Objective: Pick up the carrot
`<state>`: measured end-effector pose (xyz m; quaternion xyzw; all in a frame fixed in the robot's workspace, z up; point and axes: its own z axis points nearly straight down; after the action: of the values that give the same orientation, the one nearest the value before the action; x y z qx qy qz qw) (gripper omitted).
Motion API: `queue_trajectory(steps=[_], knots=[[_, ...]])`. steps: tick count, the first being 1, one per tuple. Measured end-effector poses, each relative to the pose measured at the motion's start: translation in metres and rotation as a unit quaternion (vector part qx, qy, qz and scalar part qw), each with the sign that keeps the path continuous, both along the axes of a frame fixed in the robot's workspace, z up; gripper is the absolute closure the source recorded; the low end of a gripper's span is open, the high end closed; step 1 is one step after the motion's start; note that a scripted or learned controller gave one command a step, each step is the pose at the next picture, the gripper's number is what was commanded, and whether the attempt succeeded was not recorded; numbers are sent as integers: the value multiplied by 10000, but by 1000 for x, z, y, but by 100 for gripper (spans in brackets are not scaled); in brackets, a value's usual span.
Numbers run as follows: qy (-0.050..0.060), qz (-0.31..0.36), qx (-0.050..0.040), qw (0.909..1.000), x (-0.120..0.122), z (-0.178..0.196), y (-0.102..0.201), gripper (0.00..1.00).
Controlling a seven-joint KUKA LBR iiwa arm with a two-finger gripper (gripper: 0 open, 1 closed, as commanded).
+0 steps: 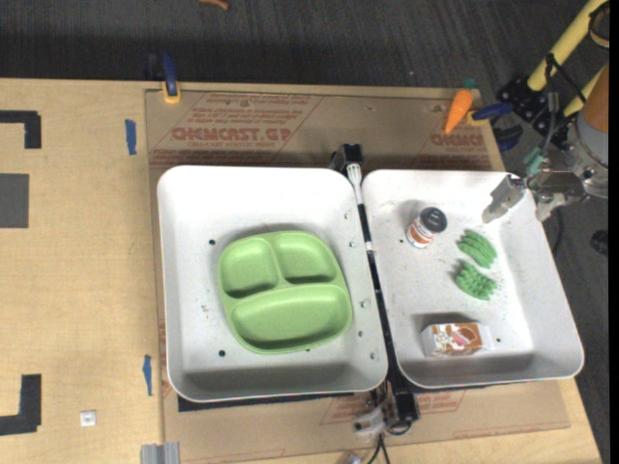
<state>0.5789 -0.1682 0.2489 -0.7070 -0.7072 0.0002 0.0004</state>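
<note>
The carrot (458, 110) lies on cardboard beyond the right bin (551, 288), which holds one small jar (424, 226), two green pods (477, 264) and one packet (453, 337). One green divided plate (283, 291) fills the left bin (193, 220). The gripper (513, 199) hovers at the right bin's far corner; whether it is open cannot be told.

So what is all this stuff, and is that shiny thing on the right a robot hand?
Yes. It is the gripper of a robot arm, reaching in from the right. One camera looks down from above on two white bins. The left bin has a green plate with three sections. The right bin has a small jar, two green veggie toys and a brown packet. The gripper hovers over the right bin's far corner and holds nothing. The carrot it should pick up lies outside the bins, on the cardboard behind them.
</note>
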Motion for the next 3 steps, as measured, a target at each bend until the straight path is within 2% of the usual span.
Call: queue_trajectory(steps=[1, 2, 3], knots=[[9, 447, 5, 9990, -47, -42, 250, 0], [-19, 2255, -7, 9742, -28, 62, 169, 0], [0, 2227, 3, 9749, -77, -37, 224, 0]])
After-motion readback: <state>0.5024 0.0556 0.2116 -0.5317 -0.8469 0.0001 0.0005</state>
